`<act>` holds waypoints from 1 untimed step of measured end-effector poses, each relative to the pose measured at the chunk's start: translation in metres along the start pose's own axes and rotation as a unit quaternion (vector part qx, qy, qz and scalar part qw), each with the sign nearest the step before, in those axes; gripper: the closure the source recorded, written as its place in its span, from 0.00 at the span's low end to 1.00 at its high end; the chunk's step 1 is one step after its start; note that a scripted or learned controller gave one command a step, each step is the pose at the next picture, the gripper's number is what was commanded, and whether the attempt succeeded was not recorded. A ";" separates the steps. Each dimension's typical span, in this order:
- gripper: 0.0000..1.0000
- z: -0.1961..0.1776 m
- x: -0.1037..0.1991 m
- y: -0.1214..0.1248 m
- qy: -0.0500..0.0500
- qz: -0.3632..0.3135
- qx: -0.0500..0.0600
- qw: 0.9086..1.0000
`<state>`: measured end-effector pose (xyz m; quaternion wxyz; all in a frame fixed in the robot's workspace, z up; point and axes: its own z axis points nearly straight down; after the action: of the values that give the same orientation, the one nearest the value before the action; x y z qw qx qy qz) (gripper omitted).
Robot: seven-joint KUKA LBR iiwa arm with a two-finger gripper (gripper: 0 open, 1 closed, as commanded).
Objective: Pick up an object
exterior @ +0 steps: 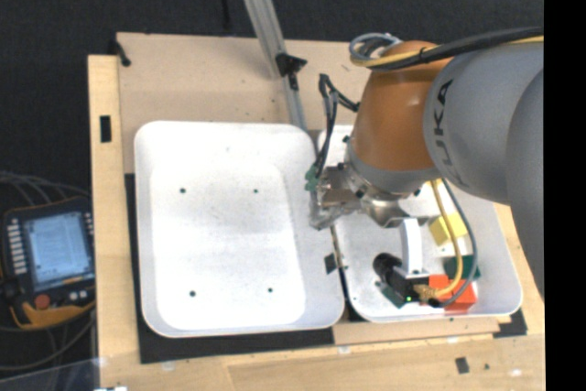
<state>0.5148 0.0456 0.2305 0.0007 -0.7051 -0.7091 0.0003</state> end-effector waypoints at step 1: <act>1.00 -0.013 0.044 -0.015 0.001 -0.001 -0.002 1.000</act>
<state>0.4991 0.0899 0.2433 0.0000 -0.7041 -0.7101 -0.0019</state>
